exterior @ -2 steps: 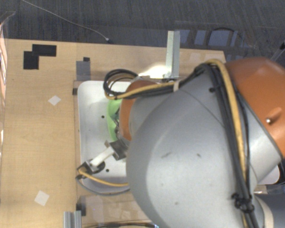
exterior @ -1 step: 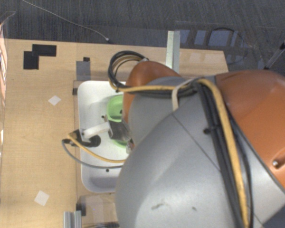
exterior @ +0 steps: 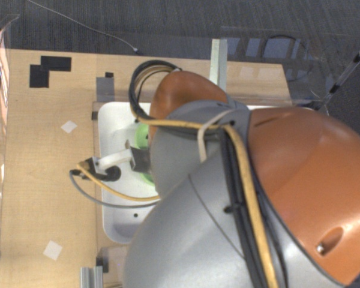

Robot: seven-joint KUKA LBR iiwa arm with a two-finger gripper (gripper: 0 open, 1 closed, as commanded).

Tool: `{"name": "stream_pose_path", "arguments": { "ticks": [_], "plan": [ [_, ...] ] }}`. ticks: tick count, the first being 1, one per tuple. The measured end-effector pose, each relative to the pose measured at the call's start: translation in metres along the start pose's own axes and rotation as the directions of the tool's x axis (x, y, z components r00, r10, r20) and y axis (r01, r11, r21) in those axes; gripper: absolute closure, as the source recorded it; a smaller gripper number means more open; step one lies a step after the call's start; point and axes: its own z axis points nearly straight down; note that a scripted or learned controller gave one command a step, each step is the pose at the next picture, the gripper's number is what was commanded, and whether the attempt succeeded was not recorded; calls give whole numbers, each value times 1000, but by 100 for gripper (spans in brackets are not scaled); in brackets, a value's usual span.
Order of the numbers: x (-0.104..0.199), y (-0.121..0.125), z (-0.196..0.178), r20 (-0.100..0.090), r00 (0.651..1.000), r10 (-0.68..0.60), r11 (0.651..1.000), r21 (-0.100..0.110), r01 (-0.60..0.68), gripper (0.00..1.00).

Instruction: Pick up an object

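Camera view: green object [exterior: 142, 135] lies beside the end effector [exterior: 138, 158] in the white bin [exterior: 111, 125].

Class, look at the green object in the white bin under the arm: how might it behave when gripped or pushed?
The green object shows a rounded edge, so it may roll if nudged. Its bright, even surface suggests smooth plastic or rubber, possibly slippery. It is mostly hidden beneath the arm, so weight and stiffness cannot be judged. The white bin wall might stop a roll.

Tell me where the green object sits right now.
The green object lies in the left white bin, left of centre in the camera view, tucked against the grey arm that covers its right side.
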Motion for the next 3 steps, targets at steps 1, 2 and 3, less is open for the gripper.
{"name": "stream_pose_path", "arguments": {
  "ticks": [1,2,3],
  "plan": [
    [1,1,-10,-1,1000,0,1000,1,0,100],
    [2,1,-21,-2,1000,-1,1000,3,1,100],
    [4,1,-31,-4,1000,-3,1000,4,3,100]
  ]
}}
